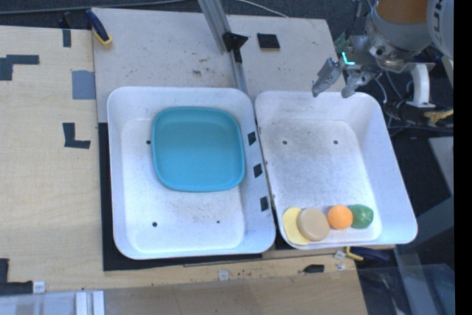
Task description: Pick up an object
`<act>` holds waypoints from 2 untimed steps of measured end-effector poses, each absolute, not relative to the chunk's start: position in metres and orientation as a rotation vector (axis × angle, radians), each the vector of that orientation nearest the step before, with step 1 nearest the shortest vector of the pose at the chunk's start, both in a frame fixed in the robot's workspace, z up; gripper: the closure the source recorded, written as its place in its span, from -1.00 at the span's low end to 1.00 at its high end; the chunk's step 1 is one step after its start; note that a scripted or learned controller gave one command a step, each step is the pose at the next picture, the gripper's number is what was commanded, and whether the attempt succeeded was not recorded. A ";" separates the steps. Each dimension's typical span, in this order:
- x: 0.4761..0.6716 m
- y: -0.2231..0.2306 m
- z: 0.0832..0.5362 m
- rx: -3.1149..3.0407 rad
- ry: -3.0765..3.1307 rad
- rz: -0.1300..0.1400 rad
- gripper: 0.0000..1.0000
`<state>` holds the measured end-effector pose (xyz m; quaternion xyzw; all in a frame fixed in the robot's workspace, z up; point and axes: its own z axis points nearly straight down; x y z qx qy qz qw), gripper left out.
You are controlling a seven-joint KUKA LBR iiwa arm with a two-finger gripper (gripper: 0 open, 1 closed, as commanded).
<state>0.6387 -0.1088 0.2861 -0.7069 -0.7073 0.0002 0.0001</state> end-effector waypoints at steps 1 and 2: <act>0.639 -0.109 0.286 -2.221 -2.222 0.001 -1.00; 0.639 -0.099 0.230 -2.218 -2.220 0.005 -1.00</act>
